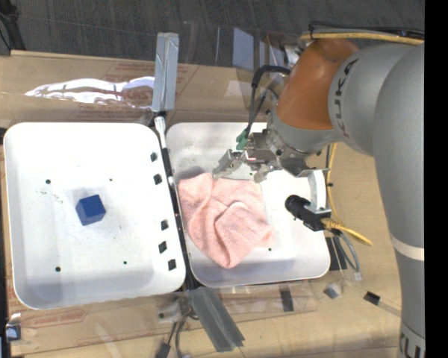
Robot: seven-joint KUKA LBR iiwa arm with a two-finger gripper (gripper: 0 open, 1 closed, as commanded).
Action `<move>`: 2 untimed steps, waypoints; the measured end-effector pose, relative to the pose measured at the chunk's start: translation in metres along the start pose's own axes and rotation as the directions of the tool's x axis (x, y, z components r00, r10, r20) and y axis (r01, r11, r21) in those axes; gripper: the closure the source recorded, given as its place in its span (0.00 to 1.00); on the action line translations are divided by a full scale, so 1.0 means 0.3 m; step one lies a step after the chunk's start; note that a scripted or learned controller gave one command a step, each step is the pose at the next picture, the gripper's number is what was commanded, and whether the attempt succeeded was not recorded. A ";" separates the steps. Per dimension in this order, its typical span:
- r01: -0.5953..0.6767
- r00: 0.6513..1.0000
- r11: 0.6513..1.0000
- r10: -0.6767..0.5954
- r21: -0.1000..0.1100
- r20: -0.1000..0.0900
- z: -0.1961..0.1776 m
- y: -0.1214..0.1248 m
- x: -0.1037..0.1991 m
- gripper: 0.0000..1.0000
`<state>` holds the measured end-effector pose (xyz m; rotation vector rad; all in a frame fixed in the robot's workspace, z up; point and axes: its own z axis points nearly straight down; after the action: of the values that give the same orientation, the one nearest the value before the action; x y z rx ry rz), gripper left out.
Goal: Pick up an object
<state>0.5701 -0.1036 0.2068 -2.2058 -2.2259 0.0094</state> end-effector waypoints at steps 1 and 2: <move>0.139 0.990 0.990 -0.139 -0.005 0.001 0.387 0.007 -0.032 0.00; 0.285 0.958 0.958 -0.285 -0.005 0.002 0.055 -0.082 0.111 0.00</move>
<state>0.5452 -0.0706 0.1907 -1.8641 -2.5236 0.0036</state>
